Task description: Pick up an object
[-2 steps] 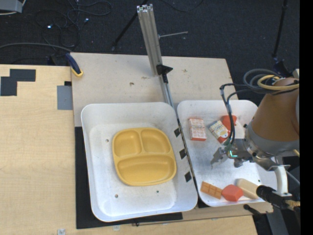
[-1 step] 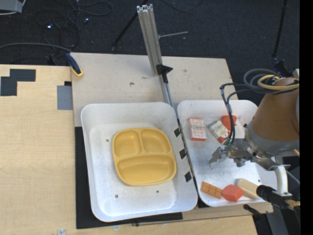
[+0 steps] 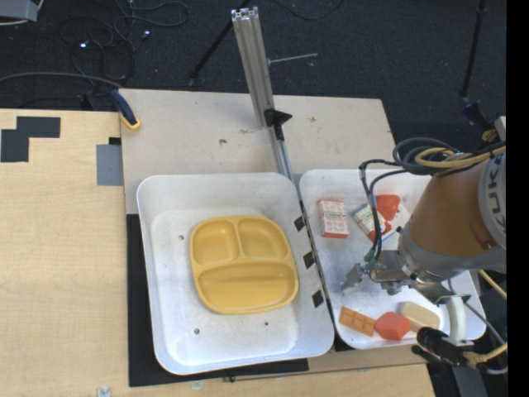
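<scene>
Dark carpeted floor (image 3: 99,23) strewn with black cables (image 3: 149,11) lies behind a pale wooden bench (image 3: 58,246).

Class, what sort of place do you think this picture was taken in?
Probably a robotics lab: a robot arm reaches over two white bins, cables trail across dark carpet, and a metal post stands behind.

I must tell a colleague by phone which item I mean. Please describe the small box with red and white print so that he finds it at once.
Look at the right-hand shallow white bin, the one the grey and orange arm reaches into. The small red and white printed box lies in its far left part, near the divide between the bins. It alone has white panels; the plain red block lies at the near edge.
</scene>
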Robot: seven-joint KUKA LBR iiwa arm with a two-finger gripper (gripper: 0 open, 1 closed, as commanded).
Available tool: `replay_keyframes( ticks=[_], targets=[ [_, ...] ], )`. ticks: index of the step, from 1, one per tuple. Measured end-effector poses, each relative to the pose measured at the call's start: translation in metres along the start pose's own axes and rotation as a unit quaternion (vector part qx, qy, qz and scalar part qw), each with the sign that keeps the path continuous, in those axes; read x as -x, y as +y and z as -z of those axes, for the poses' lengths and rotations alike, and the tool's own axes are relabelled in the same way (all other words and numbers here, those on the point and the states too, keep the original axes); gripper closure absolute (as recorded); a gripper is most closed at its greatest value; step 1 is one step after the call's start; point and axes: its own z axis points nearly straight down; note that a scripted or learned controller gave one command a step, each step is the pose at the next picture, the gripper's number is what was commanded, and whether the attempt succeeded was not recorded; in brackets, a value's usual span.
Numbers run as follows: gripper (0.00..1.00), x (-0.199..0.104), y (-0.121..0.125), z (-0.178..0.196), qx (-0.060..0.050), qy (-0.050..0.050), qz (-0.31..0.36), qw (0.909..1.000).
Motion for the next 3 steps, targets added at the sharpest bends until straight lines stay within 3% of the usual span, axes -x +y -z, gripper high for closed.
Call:
replay_keyframes(
  ticks=[1,2,3],
  targets=[
    [0.0,-0.006,0.001,-0.045,0.0,0.0,0.0,1.0],
    [0.0,-0.003,0.004,-0.058,0.006,-0.002,-0.001,1.0],
    [1.0,-0.005,0.005,-0.048,0.008,0.001,-0.003,1.0]
  ],
)
